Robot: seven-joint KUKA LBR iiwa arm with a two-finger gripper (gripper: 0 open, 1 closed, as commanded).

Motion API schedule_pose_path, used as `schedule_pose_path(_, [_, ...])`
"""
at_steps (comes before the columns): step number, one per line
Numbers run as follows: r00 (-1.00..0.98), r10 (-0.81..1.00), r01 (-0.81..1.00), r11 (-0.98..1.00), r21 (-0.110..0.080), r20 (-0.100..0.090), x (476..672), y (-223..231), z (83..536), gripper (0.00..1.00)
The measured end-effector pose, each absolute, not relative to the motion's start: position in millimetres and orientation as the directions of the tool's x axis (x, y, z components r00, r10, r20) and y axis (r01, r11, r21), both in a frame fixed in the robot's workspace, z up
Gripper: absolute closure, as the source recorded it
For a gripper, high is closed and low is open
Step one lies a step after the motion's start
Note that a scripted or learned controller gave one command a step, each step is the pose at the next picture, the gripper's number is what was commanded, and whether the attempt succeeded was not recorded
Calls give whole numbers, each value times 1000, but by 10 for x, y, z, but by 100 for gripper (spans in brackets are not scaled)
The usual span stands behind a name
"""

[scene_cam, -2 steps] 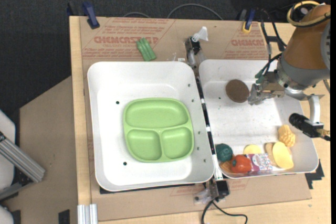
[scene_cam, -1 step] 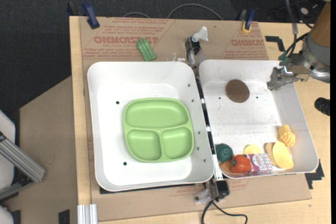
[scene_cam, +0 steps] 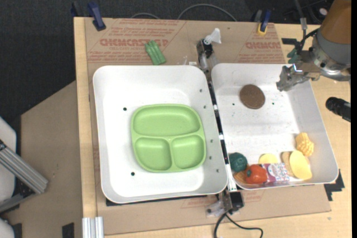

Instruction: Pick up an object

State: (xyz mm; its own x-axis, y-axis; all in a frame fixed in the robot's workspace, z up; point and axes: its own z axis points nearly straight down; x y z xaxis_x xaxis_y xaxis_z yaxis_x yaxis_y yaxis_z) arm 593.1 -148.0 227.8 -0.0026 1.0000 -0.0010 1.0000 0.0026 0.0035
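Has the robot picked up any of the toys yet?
Not yet. The claw is over the top right edge of the right bin, near the brown disc, with nothing seen in it. The disc and the toy food pile lie in the bin, so the picking is all left.

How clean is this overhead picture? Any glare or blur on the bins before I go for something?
Camera view: lighting even, shadows soft; the white bins look bright but not blown out; the green tray and brown disc are sharp; the gripper at the right bin's top edge is slightly soft, and the heaped toys are too small to resolve.
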Motion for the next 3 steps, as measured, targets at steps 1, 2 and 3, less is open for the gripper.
schedule_pose_path(1, [-1,1000,1000,1,2,-1,5924,-1487,2277,0])
schedule_pose_path(2, [-3,1000,1000,3,-3,2,6194,-1222,1859,0])
schedule_pose_path(3, [-1,1000,1000,1,-8,2,6274,-1183,938,0])
